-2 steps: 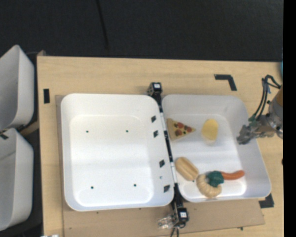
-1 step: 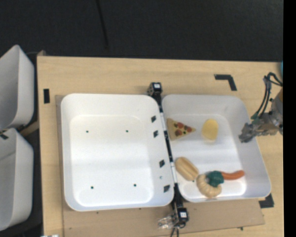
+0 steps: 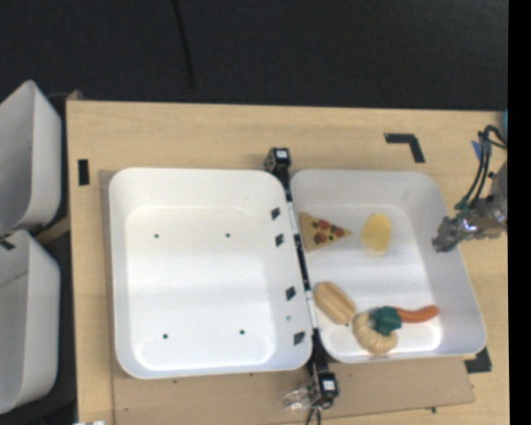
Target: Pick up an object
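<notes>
Nearest the camera, along the front wall of the right bin, a pale croissant-shaped piece is lying with a green-topped orange carrot resting against it, and a tan bread roll is sitting just to their left near the divider. Further back, a pizza slice is lying beside the divider, with a yellow rounded piece well apart to its right. The left bin is sitting alongside. At the right edge, the gripper is hanging over the right bin's right rim, apart from every object, cables trailing above it. Whether it is spread or pressed together cannot be told, and nothing is showing within it.
</notes>
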`<state>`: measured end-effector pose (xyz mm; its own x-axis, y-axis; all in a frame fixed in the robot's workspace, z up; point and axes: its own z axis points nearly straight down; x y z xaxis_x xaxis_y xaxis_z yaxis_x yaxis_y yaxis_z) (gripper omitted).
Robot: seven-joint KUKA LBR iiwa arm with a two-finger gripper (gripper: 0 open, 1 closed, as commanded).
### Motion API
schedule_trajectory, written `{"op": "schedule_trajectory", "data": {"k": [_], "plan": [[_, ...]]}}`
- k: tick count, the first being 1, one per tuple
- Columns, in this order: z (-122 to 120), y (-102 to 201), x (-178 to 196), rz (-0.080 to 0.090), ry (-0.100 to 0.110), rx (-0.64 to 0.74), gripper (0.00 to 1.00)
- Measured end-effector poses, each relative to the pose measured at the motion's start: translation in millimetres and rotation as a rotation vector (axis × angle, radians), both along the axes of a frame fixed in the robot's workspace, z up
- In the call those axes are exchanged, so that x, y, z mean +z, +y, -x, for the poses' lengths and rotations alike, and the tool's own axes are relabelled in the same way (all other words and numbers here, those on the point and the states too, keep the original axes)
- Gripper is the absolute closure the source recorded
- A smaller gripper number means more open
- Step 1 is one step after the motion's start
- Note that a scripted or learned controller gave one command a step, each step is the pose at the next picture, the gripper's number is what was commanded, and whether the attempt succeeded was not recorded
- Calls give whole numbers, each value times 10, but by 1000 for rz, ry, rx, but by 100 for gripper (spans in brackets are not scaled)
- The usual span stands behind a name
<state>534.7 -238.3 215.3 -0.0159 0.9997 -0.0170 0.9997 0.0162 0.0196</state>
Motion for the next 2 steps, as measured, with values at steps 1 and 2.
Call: {"op": "schedule_trajectory", "data": {"k": [1, 2], "plan": [[252, 100, -1186, -18, 22, -18, 100], [233, 82, -1037, -15, 15, -20, 100]]}}
